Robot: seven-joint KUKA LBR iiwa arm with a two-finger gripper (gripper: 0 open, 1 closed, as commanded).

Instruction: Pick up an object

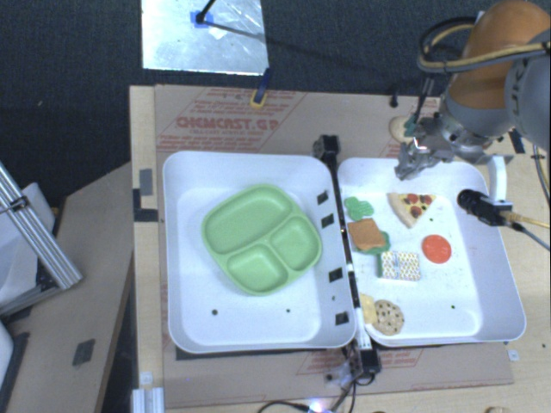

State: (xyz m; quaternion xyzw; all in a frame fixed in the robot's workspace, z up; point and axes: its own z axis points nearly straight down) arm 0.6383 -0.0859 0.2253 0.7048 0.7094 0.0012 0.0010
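We see two shallow white plastic bins side by side on a cardboard-lined bench. The left bin (185,317) holds a smooth pale-green plastic plate with three compartments (261,238). The right bin (495,308) carries small flat toy foods: a triangular pizza slice with red dots (411,206), a leafy green piece (358,206), a brown toast-like square (368,235), a round red disc (436,249), a pale speckled rectangular block (399,266) and a round chocolate-chip cookie (388,317). The metal two-finger gripper (410,163) hangs above the right bin's far edge, just beyond the pizza slice, with nothing between its tips. We cannot tell whether it is spread or pressed together; it is small and blurred. The grey and orange arm (504,33) is cut off at the right.
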